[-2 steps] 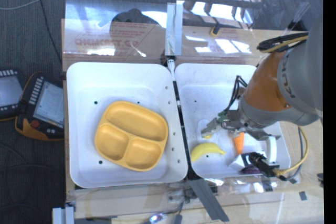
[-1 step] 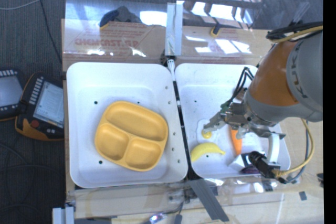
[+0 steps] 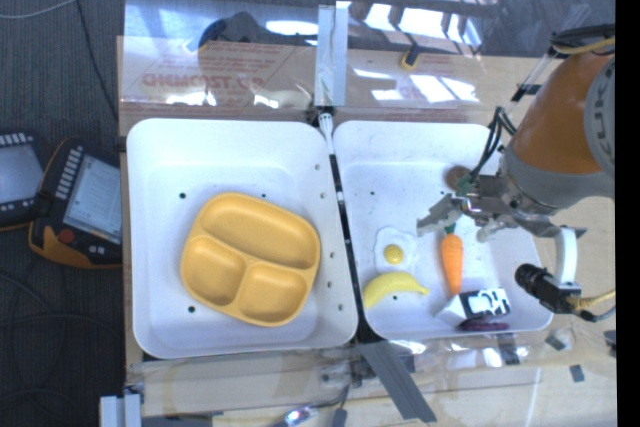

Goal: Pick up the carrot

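Observation:
The orange carrot point(image 3: 452, 262) lies in the right bin point(image 3: 400, 155), pointing toward the front, with its green top at the far end. My gripper point(image 3: 464, 222) hovers just over that green top. Its two grey fingers are open, one finger point(image 3: 434, 218) to the left of the carrot's top and the other to its right. Nothing is held between them. The arm's orange band point(image 3: 560, 120) rises behind, at the right.
Left of the carrot sit a fried egg point(image 3: 393, 250) and a yellow banana point(image 3: 393, 289). A black-and-white block point(image 3: 484, 302) and a purple item point(image 3: 486, 322) lie near the carrot's tip. A yellow divided plate point(image 3: 252, 257) rests in the left bin point(image 3: 160, 165).

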